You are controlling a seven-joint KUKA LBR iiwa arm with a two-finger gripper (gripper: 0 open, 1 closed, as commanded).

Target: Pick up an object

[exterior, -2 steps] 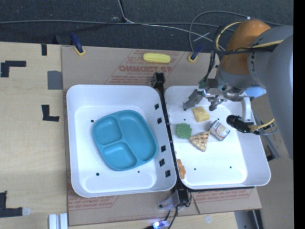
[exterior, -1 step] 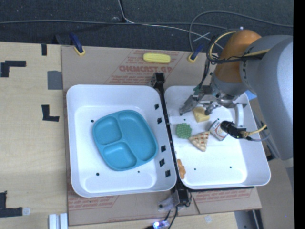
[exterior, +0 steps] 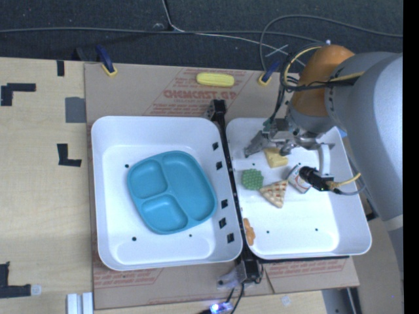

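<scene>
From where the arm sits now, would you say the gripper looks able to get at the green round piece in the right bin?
Probably yes. The green round piece lies uncovered on the right bin floor, just below-left of the gripper; the pizza-slice piece sits beside it, not on it.

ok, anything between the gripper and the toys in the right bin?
Nothing visible. The gripper hangs low in the right bin, right next to the yellow block. The green piece and pizza slice lie uncovered just below.

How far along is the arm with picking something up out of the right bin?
Nothing looks lifted yet. The gripper is low in the right bin, beside the yellow block. The green piece, waffle wedge and small can all lie on the floor. Grasping and lifting remain.
</scene>
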